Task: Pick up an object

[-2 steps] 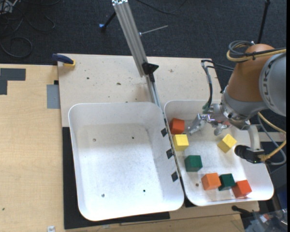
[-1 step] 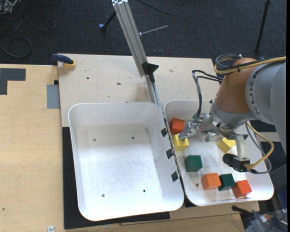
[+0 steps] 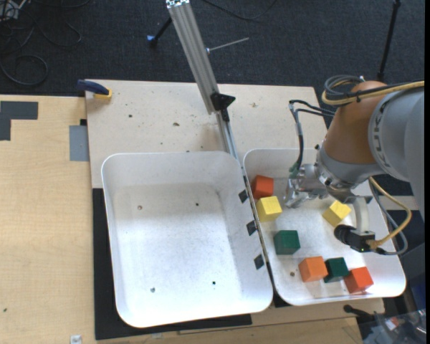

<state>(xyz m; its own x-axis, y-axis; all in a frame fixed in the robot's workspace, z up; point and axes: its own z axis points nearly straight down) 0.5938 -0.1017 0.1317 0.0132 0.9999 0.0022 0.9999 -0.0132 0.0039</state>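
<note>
The right bin [image 3: 387, 282] holds several small blocks. An orange block [image 3: 263, 186] and a yellow block [image 3: 269, 206] lie by its left wall. A green block [image 3: 287, 241] sits in the middle. Along the front lie an orange block [image 3: 312, 269], a dark green block [image 3: 336, 268] and a red-orange block [image 3: 358, 279]. Another yellow block [image 3: 337, 212] rests to the right, under the arm. My gripper [image 3: 295, 193] hangs low over the bin floor, just right of the orange and yellow blocks by the wall. I see nothing held in it.
The left bin [image 3: 115, 192] stands beside the right one, and black clips [image 3: 249, 226] sit on the shared wall. A slanted aluminium post [image 3: 201, 63] rises behind the bins. The arm's grey body and cables [image 3: 373, 149] cover the right bin's back right part.
</note>
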